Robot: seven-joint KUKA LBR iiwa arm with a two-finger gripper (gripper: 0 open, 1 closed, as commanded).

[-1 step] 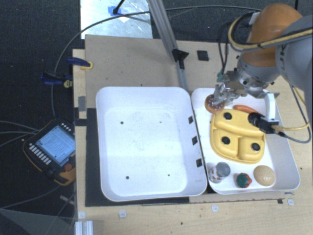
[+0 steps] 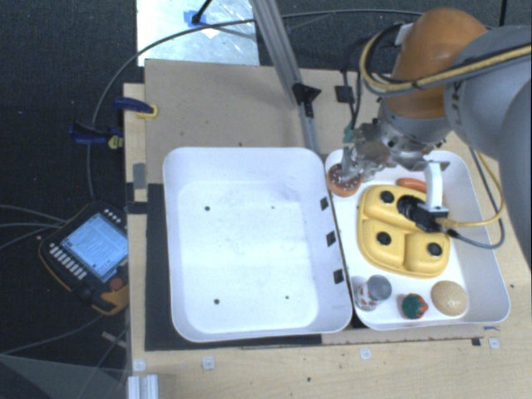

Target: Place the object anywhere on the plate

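A yellow plate [image 2: 391, 239] with dark spots lies in the right bin [image 2: 490, 293]. At that bin's far left corner, a small round brown object [image 2: 339, 182] rests against the wall. My gripper [image 2: 353, 166] hangs right over it, low and close, and hides its upper part. The view does not show whether anything is gripped. An orange piece [image 2: 411, 184] lies just beyond the plate's far edge.
Along the right bin's near side lie a small grey cup [image 2: 376, 289], a green and red piece [image 2: 414, 306] and a beige egg-shaped object [image 2: 449, 297]. The left bin [image 2: 249, 239] stands beside it. A metal pole [image 2: 283, 52] slants above the far bench.
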